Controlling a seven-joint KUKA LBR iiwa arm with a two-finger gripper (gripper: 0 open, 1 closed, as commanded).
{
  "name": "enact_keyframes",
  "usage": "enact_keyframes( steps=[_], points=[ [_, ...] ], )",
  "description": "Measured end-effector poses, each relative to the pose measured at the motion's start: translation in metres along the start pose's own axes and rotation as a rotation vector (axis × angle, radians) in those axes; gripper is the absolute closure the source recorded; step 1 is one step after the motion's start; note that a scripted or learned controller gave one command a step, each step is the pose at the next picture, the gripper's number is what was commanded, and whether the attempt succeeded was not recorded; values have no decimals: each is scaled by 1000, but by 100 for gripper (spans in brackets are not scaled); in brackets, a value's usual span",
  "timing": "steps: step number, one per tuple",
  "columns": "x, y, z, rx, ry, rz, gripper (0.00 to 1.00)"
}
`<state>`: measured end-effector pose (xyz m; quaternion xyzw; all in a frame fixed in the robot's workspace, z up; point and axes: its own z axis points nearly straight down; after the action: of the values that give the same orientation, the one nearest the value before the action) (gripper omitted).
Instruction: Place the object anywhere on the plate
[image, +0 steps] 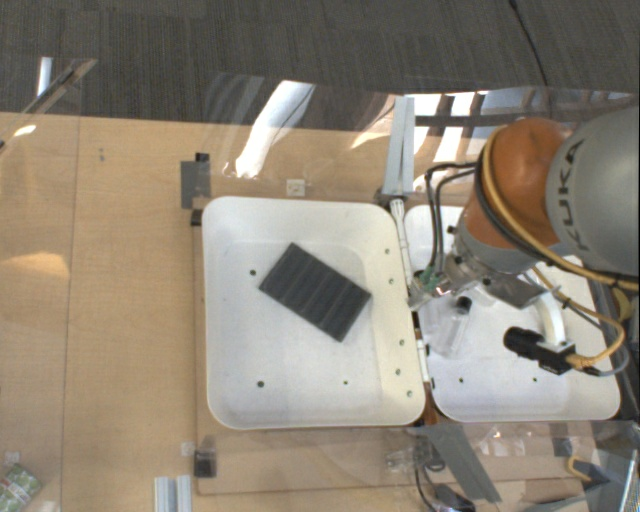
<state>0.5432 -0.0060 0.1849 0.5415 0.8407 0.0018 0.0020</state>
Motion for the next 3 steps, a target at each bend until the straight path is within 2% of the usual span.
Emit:
enact_keyframes(
  steps=[1,2,3],
  points=[
    [0,0,0,0,0,0,0],
    [-1,3,-11,-7,-2,-2,100],
    [-1,2,-11,-7,-2,-2,0]
  ],
)
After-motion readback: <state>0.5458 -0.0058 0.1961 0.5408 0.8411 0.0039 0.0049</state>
